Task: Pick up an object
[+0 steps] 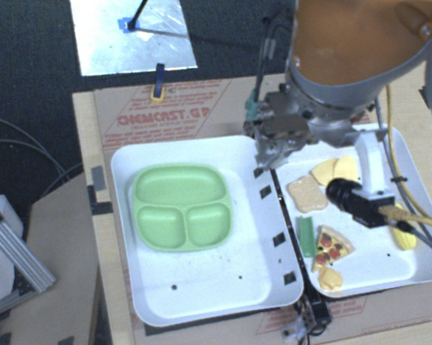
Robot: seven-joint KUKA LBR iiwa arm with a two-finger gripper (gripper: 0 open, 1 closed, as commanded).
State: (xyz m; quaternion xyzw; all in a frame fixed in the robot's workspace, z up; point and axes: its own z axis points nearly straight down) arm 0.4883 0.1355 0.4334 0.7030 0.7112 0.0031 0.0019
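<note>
A grey KUKA arm (362, 22) with an orange band reaches in from the right over a cardboard-covered counter (191, 100) bearing two shallow white bins. Its gripper (270, 153) hangs above the far end of the seam where the bins meet; whether it is wide or narrow cannot be told from this angle, and nothing is seen in its hold.

The left bin (131, 250) carries a green divided plate (181, 206). The right bin (374, 261) holds small toy foods, any of which could serve as the object to pick up:

- a bread slice (307, 193) near the gripper
- pale yellow pieces (334, 169) just beside the bread slice
- a green stick (307, 236) along the inner wall
- a pizza slice (332, 245) just beside the stick
- a small yellow-orange piece (329, 277) at the near edge

The toys look light, stiff and smooth, probably hollow plastic, so they are unlikely to break but apt to slide. The bread slice seems the handiest choice, best pinched across its narrow width at opposite edges. The stick, tight against the wall, leaves little room for a grasp.
</note>
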